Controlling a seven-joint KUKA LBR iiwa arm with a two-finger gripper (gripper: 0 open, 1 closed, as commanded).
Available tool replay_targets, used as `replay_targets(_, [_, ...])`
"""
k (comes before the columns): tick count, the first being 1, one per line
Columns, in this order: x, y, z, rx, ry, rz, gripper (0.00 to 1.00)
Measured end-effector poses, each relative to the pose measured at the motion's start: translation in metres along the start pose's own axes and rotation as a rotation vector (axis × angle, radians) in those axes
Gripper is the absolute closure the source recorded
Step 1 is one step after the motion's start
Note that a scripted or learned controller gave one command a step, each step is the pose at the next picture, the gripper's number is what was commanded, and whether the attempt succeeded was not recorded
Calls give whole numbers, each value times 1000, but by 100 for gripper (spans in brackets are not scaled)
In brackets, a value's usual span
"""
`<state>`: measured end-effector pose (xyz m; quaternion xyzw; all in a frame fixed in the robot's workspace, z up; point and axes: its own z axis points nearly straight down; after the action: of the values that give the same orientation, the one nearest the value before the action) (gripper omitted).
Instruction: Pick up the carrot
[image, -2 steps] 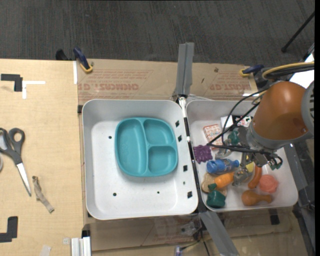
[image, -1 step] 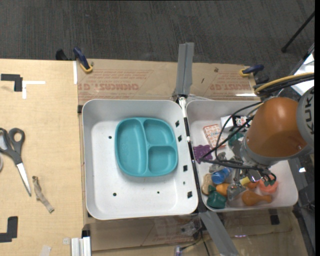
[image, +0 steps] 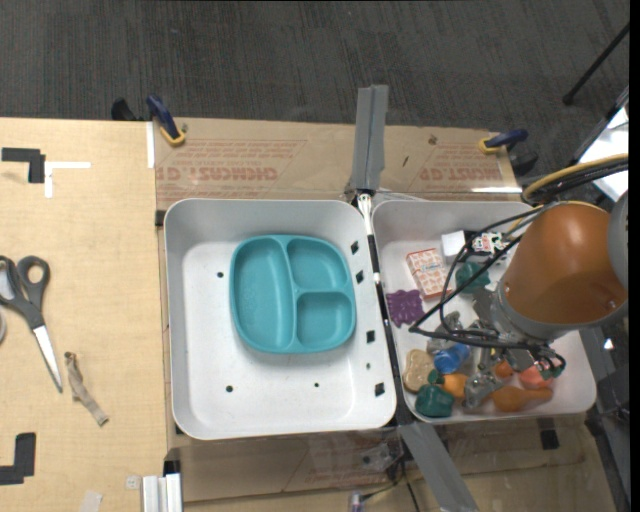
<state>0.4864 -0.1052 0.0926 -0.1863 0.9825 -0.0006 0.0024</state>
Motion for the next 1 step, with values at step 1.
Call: replay_targets(1, [11, -35, 0, -1, 1, -163, 0])
